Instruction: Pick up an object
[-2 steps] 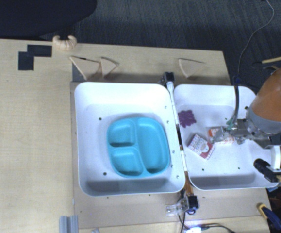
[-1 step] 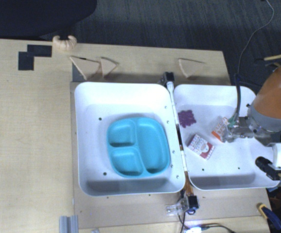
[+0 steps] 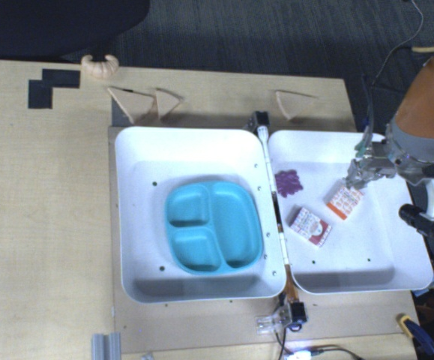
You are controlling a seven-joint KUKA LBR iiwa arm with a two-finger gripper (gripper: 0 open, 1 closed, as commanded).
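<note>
Here, your gripper (image 3: 360, 172) hung over the right bin (image 3: 396, 276), touching the top of an orange-and-white packet (image 3: 343, 201). I couldn't tell its state. A red-and-white carton (image 3: 310, 226) lay nearby, beside purple grapes (image 3: 288, 181).

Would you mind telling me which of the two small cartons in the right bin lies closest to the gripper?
The orange and white carton, directly below the gripper and seemingly touching it. The dark red carton lies apart, further toward the bin's middle, below the purple object.
</note>
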